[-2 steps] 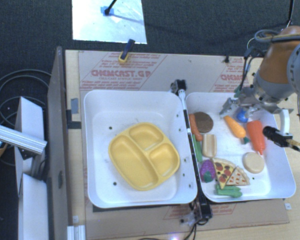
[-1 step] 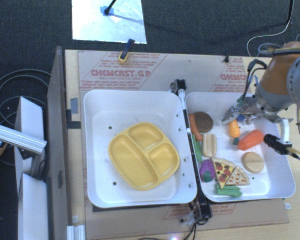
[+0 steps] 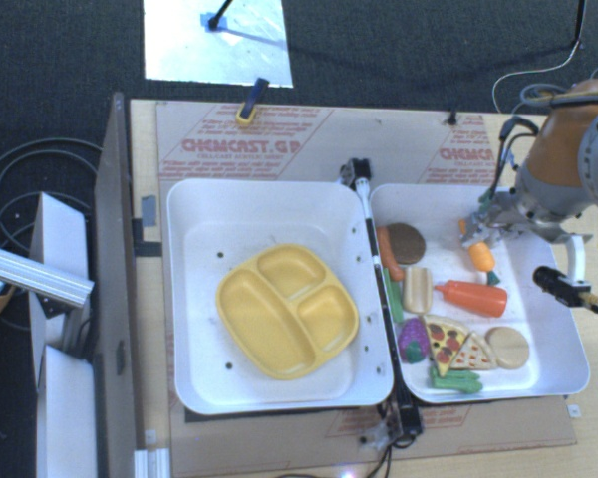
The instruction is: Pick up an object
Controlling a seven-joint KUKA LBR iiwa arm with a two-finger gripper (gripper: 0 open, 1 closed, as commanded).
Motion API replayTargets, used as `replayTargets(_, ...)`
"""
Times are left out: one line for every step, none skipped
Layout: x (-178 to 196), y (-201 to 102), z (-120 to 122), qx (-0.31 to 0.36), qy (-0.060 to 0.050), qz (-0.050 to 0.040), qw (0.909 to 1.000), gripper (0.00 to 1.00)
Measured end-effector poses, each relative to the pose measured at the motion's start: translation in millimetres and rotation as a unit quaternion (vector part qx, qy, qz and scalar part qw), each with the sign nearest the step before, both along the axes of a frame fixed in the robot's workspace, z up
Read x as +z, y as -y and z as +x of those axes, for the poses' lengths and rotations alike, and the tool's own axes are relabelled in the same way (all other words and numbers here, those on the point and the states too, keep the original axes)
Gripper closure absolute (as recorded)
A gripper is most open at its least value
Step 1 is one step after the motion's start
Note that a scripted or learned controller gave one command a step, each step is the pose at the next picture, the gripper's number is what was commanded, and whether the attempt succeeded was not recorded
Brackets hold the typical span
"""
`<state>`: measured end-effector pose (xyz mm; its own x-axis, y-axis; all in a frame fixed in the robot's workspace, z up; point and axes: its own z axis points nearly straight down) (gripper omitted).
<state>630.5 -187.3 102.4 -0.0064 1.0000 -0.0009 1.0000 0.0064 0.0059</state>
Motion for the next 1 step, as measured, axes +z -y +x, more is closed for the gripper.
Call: replayTargets(32.4,-68.7,21.9,0.002,-0.001,0.0017,1.0000,1.00)
